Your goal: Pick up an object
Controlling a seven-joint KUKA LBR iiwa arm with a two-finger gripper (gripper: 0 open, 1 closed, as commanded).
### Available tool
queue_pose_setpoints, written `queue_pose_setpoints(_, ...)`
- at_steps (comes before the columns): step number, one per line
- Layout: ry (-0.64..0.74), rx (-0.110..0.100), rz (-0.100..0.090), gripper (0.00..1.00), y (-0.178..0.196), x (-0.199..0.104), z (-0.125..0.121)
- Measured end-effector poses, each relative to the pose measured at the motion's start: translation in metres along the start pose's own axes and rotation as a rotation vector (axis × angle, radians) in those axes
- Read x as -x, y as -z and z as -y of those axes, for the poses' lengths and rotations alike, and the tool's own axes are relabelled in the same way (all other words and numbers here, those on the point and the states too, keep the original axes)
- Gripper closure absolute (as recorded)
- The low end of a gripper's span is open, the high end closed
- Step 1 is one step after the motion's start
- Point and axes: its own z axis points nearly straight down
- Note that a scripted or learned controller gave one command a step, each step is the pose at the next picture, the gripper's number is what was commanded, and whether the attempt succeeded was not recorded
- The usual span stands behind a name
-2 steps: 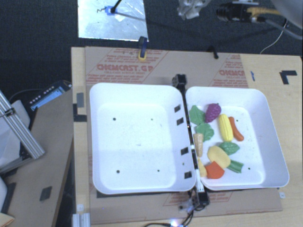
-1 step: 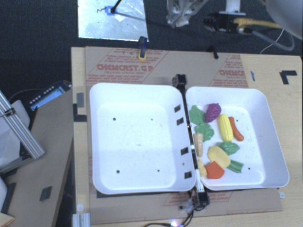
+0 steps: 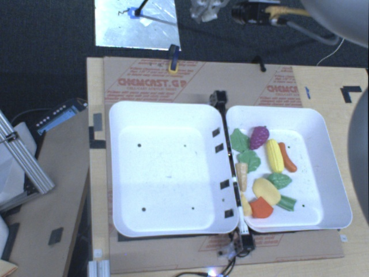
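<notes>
White plastic toys crowd the right bin (image 3: 328, 154): purple grapes (image 3: 259, 135), yellow corn (image 3: 273, 156), an orange carrot (image 3: 287, 158), green leaves (image 3: 239, 139) touching. Left bin (image 3: 167, 166) sits beside it. Gripper (image 3: 209, 7) hangs well above.

cut off: grey arm (image 3: 340, 10) by top and right edges | blurred: pincer (image 3: 210, 2) at top edge, fingers unreadable | overlapped: yellow piece (image 3: 266, 190) under orange piece (image 3: 261, 208)
</notes>
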Motion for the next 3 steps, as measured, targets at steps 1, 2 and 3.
queue_pose_setpoints(1, 0.000, -0.003, -0.001, 1.00, 0.000, -0.032, 0.031)
queue_pose_setpoints(2, -0.002, -0.011, 0.003, 1.00, -0.105, -0.045, 0.029)
queue_pose_setpoints(3, -0.006, 0.000, 0.001, 1.00, -0.107, -0.044, -0.001)
